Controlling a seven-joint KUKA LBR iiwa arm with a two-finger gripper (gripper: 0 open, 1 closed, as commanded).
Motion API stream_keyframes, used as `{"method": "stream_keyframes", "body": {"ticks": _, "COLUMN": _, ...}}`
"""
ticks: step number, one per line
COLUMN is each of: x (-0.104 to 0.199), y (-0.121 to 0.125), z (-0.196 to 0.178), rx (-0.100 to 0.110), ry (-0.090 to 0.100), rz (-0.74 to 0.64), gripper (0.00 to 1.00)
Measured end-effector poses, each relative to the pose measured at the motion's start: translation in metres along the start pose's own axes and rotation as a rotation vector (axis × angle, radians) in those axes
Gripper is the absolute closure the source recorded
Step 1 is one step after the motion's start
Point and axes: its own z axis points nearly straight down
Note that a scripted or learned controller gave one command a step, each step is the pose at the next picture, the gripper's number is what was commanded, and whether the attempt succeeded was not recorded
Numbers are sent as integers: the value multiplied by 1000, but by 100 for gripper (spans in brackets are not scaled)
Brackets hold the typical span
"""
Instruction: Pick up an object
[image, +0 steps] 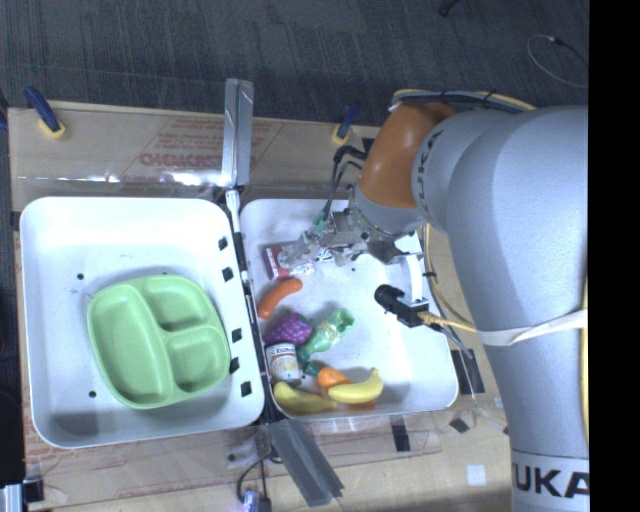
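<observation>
Your gripper (312, 248) hovers low in the right bin (425, 385); grip state unreadable, nothing visibly lifted, pick outstanding.

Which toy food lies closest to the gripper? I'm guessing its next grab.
The orange sausage, lying apart just below-left of the gripper; the grapes, banana and the rest sit further down the bin.

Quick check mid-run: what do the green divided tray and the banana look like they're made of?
Green divided tray: likely moulded plastic, matte, uniform pale green with soft rounded compartment edges. Banana: probably a plastic toy, smooth and slightly glossy, evenly bright yellow.
</observation>
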Motion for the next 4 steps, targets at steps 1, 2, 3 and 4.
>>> {"method": "stream_keyframes", "body": {"ticks": 1, "x": 0, "y": 14, "z": 7, "rx": 34, "ry": -3, "rz": -133, "gripper": 0}}
{"method": "stream_keyframes", "body": {"ticks": 2, "x": -10, "y": 19, "z": 11, "rx": 51, "ry": 21, "rz": -97, "gripper": 0}}
{"method": "stream_keyframes", "body": {"ticks": 3, "x": -22, "y": 19, "z": 2, "rx": 47, "ry": -2, "rz": -96, "gripper": 100}}
{"method": "stream_keyframes", "body": {"ticks": 4, "x": -20, "y": 17, "z": 4, "rx": 57, "ry": 4, "rz": -97, "gripper": 0}}
